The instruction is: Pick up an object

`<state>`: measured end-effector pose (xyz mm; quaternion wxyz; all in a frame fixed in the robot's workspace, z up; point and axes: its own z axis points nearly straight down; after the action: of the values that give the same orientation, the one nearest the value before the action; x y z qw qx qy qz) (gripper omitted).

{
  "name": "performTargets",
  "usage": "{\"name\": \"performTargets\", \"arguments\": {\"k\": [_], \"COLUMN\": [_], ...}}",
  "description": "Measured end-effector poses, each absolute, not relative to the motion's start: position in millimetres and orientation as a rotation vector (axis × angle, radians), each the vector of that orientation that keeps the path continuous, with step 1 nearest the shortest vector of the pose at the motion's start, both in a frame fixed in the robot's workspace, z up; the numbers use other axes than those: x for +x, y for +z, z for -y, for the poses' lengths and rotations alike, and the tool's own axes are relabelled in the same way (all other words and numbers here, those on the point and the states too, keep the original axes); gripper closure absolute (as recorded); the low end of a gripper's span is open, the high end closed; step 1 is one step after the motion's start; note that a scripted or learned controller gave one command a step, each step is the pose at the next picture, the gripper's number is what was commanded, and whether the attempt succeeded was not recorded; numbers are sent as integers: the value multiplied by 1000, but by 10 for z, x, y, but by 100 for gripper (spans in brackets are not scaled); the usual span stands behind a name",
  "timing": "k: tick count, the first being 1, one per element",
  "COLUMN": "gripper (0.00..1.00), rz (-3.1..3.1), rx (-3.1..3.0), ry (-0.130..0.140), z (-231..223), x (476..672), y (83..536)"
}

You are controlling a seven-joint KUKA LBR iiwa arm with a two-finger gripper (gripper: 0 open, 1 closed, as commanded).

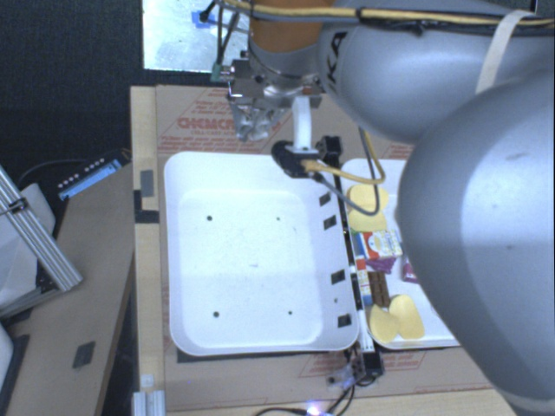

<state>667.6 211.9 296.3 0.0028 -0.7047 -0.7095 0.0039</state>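
Note:
My gripper hangs over the cardboard just beyond the far rim of the left white bin, and I see nothing held under it. The objects lie in the right bin, mostly hidden by my big grey arm. A yellow rounded piece lies at the far end, with a red and blue packet below it. Nearer the front are a brown bar and a yellow lumpy object. All of them sit well to the right of the gripper.
A black cable clamp and a yellow cable hang beside the gripper over the left bin's far right corner. Black clips line the divide between the bins. A metal frame stands off the bench at left.

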Motion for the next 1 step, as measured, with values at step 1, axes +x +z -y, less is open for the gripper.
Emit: {"name": "performTargets", "arguments": {"k": [1], "gripper": [100], "rz": [2230], "rx": [-2219], "ry": [-17], "z": [-1932], "x": [6242], "y": [4360]}}
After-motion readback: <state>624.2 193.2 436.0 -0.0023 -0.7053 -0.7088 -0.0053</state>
